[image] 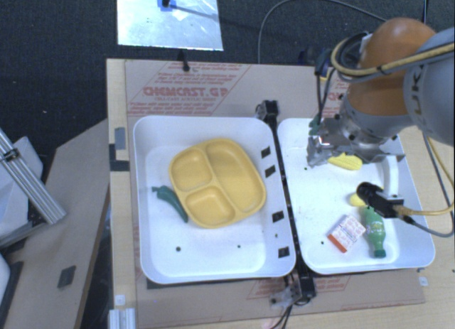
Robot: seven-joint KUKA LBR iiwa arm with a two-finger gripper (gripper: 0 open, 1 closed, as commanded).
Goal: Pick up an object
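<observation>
Camera view, fixed above bench, looking down at a slant.

- Left bin (153, 200): holds a yellow divided plate (217, 182), three compartments, lying flat near the middle; a green pepper-like item (173, 201) lies touching the plate's left edge.
- Right bin (313, 228): holds the likely pick candidates, clustered toward its right half. A yellow item (346, 162) lies at the back. A green bottle (374, 232) lies on its side toward the front, and a small red-and-white packet (346, 234) sits just beside it on the left. A second yellow piece (357, 198) is partly covered by a black part with a cable.
- Arm (reaching in from the right): the gripper (321, 148) hangs low over the back of the right bin, just beside the rear yellow item, which looks like the intended target.
- Tool state: whether it is wide or narrow cannot be told at this size, and nothing is visibly held.
</observation>
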